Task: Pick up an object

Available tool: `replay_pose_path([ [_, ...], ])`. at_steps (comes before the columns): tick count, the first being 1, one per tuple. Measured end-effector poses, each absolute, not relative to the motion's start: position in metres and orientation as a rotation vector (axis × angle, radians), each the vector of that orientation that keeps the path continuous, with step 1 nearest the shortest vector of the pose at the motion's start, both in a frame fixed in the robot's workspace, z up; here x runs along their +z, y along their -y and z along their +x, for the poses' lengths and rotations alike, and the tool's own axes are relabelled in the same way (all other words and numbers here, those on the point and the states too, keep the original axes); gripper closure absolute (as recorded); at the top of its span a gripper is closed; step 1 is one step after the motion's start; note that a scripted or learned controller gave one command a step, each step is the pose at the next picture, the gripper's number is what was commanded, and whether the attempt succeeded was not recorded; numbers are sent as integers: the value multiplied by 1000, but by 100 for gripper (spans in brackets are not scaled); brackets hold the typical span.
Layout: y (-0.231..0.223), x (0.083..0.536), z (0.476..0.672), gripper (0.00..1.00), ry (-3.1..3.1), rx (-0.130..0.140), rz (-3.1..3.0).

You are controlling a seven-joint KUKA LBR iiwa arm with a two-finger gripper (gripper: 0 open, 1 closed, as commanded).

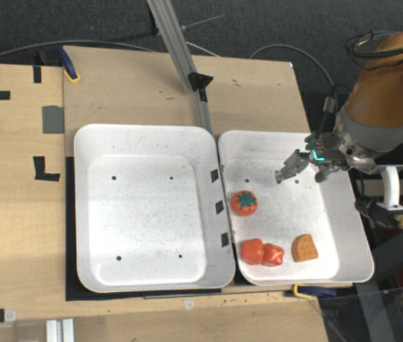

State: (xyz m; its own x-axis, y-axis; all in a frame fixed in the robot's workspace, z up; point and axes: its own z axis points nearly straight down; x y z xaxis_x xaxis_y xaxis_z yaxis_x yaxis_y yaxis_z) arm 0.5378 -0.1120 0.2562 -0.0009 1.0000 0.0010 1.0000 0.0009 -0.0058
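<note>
Red elongated toy (262,252) lying left-right, gripper (304,169) apart above

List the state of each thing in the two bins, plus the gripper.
Gripper: open, holding nothing, over the upper part of the right bin.
Tomato toy: lying in the right bin, left of middle, apart from the gripper.
Red toy: lying near the right bin's front edge.
Waffle toy: lying right of the red toy, not touching it.
Left bin: flat on the bench, beside the right bin.
</note>
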Motion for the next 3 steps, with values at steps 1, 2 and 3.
replay_pose_path([
  [1, 112, 259, 539, 0, 2223, 1, -2218],
  [2, 106, 196, 541, 0, 2218, 8, -2216],
  [3, 98, 136, 544, 0, 2218, 8, -2215],
])
